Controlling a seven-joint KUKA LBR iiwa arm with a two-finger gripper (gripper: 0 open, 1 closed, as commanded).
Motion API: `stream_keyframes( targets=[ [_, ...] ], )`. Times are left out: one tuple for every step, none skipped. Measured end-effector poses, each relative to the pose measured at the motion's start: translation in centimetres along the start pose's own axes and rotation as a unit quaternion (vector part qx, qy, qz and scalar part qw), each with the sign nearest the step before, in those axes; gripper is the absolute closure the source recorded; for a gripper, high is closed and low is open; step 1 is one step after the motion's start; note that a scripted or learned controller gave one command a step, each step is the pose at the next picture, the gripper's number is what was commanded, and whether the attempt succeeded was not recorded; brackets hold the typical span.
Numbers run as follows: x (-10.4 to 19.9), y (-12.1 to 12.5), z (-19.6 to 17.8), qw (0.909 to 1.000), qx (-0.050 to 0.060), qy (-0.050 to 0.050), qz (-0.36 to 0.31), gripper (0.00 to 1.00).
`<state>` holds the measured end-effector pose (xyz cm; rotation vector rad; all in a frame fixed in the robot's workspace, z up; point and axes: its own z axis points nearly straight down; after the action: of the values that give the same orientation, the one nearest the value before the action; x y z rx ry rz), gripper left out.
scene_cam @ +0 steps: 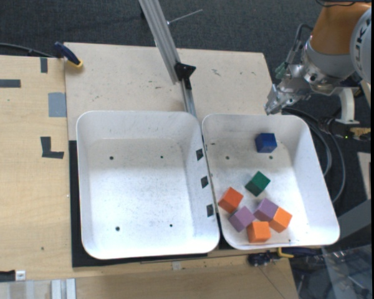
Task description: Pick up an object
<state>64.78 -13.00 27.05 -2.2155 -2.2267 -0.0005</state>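
Note:
The right bin [311, 157] holds several small cubes. A blue cube [266, 142] lies near its far side and a green cube [258, 183] sits in the middle. Toward the front are orange cubes [231, 199], [258, 231], [281, 219] and two purple cubes [242, 218], [266, 208] bunched together. My gripper [273, 106] hangs above the bin's far right corner, up and to the right of the blue cube, with nothing seen between its tips.
The left bin [87, 167] stands beside the right one. A slanted metal rail [164, 36] runs down to the gap between the bins. A blue and yellow clamp [68, 55] lies at the bench's far left. Cables [336, 167] hang right of the bins.

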Motion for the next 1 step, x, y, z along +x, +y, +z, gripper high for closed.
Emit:
stream_keyframes(
  targets=[
    [6.3,-0.33,1.08,1.0,0.001,0.001,-0.001,1.0]
  ],
)
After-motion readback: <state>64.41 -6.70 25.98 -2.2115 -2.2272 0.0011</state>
